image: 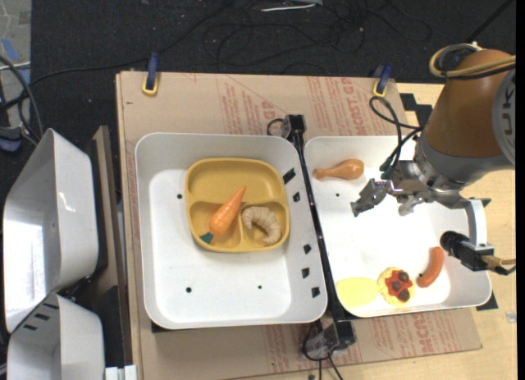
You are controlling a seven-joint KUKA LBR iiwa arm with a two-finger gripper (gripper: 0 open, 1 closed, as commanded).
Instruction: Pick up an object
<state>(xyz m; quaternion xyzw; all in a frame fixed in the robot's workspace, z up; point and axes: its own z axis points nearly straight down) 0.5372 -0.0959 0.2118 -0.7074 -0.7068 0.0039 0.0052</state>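
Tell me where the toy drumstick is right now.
The drumstick lies in the right bin, near its top left corner, just left of the tool and well above the yellow egg-like piece.

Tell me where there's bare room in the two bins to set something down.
Left bin: the floor strip in front of the yellow plate is bare. Right bin: open floor mid-bin, between the drumstick and the yellow disc. Crowded near the claw and around the pizza slice and sausage.
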